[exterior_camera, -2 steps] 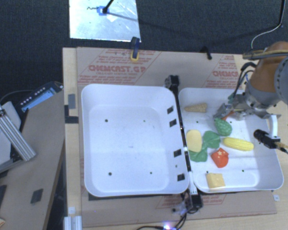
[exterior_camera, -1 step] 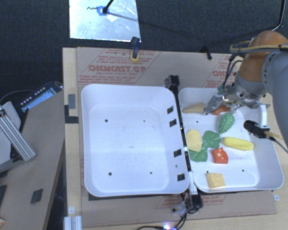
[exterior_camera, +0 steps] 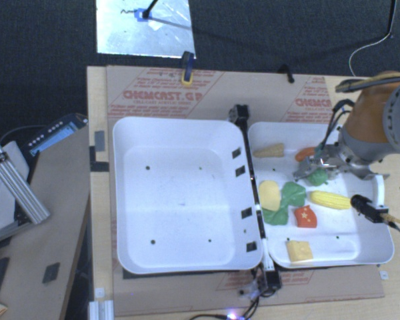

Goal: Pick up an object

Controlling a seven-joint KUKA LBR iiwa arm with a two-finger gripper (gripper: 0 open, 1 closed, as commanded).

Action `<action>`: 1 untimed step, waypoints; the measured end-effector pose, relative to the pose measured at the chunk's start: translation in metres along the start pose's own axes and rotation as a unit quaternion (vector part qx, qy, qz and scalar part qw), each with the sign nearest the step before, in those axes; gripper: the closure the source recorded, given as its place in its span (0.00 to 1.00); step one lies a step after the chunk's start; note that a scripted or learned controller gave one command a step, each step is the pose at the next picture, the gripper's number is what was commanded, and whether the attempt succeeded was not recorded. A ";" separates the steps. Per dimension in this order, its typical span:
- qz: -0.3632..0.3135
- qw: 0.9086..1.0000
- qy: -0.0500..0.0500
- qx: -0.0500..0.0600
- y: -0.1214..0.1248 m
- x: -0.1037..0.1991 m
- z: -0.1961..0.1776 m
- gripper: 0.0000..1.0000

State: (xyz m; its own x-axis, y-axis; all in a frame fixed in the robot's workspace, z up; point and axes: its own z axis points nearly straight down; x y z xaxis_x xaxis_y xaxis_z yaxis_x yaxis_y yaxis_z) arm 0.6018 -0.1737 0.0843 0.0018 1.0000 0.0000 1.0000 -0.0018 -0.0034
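Where the arm (exterior_camera: 380, 122) descends, its jaws blur over a green toy (exterior_camera: 318, 177).

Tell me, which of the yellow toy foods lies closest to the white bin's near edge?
The square cheese slice. It sits alone at the front of the right bin, while the corn cob, the lemon-like piece and the pale wedge lie farther back.

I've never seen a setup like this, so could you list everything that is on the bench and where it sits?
Bins: 2, white; left bin and right bin, side by side.
Wedge: 1, pale tan; right bin, far left.
Orange piece: 1; right bin, far side.
Small green piece: 1; right bin, at the hand.
Yellow oval piece: 1; right bin, left side.
Green leafy piece: 1; beside the yellow oval.
Corn cob: 1, yellow; right bin, middle.
Red piece: 1; below the corn.
Cheese-like block: 1, yellow; right bin, near edge.
Arm: 1, grey and orange; from the right.
Hand: 1; over the small green piece.
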 end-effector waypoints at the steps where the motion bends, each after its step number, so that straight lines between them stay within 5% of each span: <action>1: -0.002 1.000 -0.001 -0.005 0.005 0.001 -0.013 1.00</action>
State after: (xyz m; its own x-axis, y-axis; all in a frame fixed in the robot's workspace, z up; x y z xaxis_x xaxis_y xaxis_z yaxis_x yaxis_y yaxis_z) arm 0.6066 -0.1725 0.0971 -0.0024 1.0000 -0.0019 1.0000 0.0024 0.0072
